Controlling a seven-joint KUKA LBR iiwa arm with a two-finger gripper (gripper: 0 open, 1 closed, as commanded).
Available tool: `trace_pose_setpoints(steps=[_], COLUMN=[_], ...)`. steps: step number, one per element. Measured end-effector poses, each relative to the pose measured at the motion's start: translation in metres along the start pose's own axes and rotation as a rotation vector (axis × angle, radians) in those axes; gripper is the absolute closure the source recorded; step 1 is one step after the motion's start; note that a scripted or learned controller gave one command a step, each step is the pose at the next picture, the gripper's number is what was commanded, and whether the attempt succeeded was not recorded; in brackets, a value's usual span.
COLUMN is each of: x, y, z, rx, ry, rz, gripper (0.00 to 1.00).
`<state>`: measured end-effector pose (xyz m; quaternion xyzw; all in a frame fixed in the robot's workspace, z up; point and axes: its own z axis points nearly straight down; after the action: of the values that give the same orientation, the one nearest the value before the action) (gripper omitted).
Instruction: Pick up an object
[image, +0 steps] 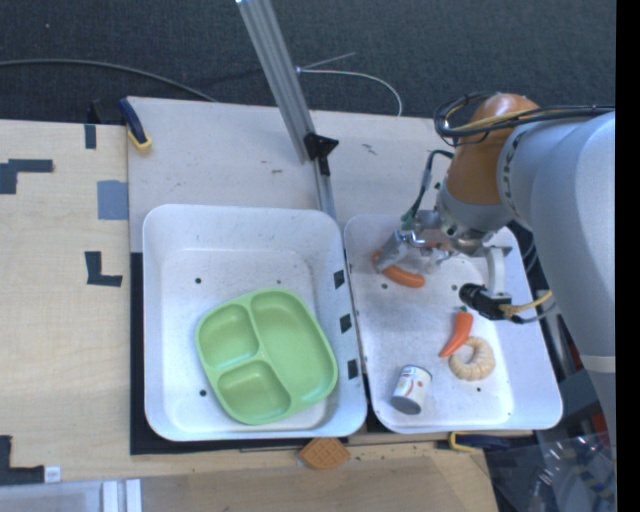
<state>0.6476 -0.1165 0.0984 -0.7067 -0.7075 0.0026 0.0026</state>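
Note:
My gripper (412, 246) is down in the far left part of the right bin (520, 400). It hangs right over an orange sausage-shaped piece (404, 276), which lies just in front of it. Whether it touches that piece I cannot tell. Nearer the front of the same bin lie a small orange carrot (457, 334), a tan ring-shaped donut (472, 359) and a small white can (409, 389) on its side. The grey arm with its orange band comes in from the right above the bin.
A green divided plate (266, 354) lies in the left bin (170, 235). A slanted metal pole (283, 80) stands behind the bins. A brown cookie-like piece (322, 454) rests on the bench in front of them. A blue and yellow clamp (135, 124) sits at the bench's far left corner.

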Motion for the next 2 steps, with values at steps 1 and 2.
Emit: trace_pose_setpoints(steps=[1,2], x=[0.0,0.009], y=[0.002,0.004], z=[-0.014,-0.062], rx=[-0.005,-0.011], ry=[-0.001,0.0], rz=[-0.001,-0.001], gripper=[1.0,1.0])
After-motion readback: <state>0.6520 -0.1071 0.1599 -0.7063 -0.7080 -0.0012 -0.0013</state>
